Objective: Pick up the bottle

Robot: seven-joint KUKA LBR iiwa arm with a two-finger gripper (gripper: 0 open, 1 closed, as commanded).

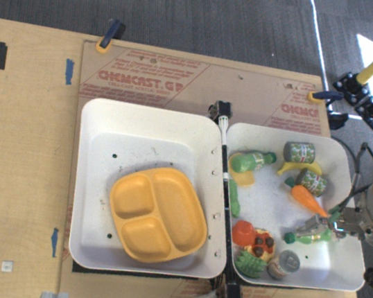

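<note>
My fingers (328, 227) sit at the right bin's (345, 279) right edge, over a small green-capped bottle (310, 234); grip state I cannot tell. Best approach: settle squarely across its body, clear of the carrot (307, 197).

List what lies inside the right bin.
In the right bin: green bottle, can, banana, carrot, toy food. The gripper covers part of a second bottle.

red "chemcast gp" print on the brown board (205, 77)
</note>
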